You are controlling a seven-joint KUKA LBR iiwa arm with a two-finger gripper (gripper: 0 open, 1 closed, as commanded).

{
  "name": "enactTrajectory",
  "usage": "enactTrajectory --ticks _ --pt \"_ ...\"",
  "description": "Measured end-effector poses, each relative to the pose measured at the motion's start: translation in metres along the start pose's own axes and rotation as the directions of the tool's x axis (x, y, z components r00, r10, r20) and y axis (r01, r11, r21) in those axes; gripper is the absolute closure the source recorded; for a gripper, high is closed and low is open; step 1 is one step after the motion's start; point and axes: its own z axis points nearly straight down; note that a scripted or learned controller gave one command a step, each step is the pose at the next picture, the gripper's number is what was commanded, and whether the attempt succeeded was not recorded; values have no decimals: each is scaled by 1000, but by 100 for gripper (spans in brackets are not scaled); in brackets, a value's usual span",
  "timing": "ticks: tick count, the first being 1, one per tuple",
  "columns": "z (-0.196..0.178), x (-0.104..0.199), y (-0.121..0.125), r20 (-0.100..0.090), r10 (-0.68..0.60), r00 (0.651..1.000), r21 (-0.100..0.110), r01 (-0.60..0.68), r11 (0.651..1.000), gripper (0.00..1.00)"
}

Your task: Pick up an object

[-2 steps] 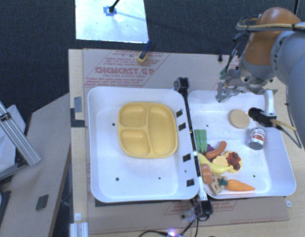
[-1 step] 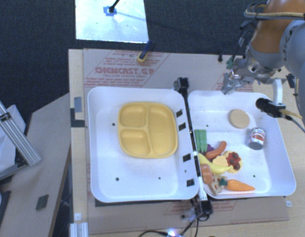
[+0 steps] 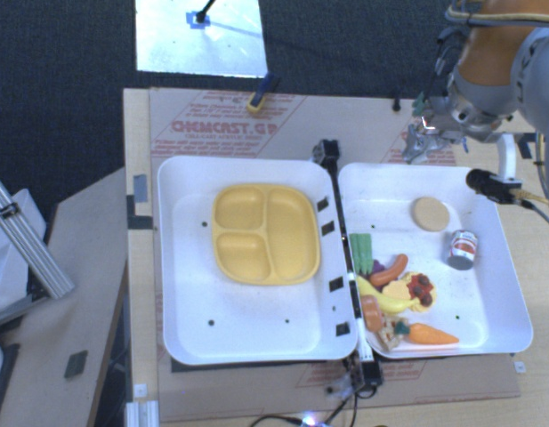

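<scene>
red "chemcast gp" lettering (image 3: 225, 126) (partly faded) on brown board (image 3: 283, 118)

Fixed overhead camera, slanted down, both white bins (image 3: 181, 327) in frame

The arm (image 3: 510, 52) runs off the top and right edges of the view, so only its wrist end shows. The tool (image 3: 420, 147) is small and blurred, too indistinct to read how it is set. Well below it, at the right bin's (image 3: 496, 238) near left corner, a heap of toy foods (image 3: 394, 305) overlaps, so the lower pieces are partly covered and hard to name. Right of that heap, the can's (image 3: 462, 248) label is too small to read. Far left of the tool, metal rails (image 3: 20, 238) are cut by the left edge.
</scene>
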Motion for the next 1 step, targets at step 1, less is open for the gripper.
enactTrajectory --ticks 1 --pt "11 34 -40 -1 -1 1000 6 1 1000 100"
